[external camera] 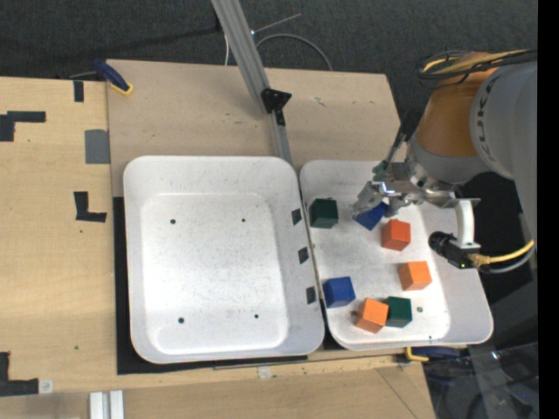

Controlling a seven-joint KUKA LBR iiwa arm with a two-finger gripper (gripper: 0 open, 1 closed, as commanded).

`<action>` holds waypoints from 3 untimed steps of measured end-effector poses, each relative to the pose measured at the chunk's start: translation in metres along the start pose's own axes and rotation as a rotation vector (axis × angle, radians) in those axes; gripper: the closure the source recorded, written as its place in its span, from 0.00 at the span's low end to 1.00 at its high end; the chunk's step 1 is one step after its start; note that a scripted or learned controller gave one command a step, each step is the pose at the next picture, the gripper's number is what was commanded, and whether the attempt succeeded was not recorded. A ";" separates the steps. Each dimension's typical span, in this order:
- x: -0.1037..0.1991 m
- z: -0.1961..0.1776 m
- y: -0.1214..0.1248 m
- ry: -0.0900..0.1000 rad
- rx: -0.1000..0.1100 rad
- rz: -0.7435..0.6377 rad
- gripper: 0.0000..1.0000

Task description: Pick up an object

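Observation:
My gripper hangs over the upper middle of the right bin, with the grey and orange arm reaching in from the right. A small blue block sits tilted between its fingertips, partly hidden by them, and the gripper is shut on it. Just to the right lies an orange-red block. A dark green block rests to the left, near the bin's left wall.
The right bin also holds an orange block, a blue block, and an orange block touching a green block. The left bin lies beside it. A slanted metal pole crosses the bench behind.

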State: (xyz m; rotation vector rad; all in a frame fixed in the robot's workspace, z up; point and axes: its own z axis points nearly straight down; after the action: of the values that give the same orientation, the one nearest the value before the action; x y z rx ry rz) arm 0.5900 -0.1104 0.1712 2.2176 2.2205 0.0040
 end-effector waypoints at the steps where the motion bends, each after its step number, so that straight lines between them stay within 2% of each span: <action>1: 0.001 -0.042 0.003 0.000 0.002 0.000 1.00; 2: 0.004 -0.103 0.011 -0.001 -0.001 -0.001 1.00; 3: 0.005 -0.124 0.011 0.000 0.004 0.000 1.00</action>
State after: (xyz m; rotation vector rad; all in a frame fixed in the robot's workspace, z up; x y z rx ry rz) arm 0.6008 -0.1058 0.2950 2.2193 2.2227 0.0004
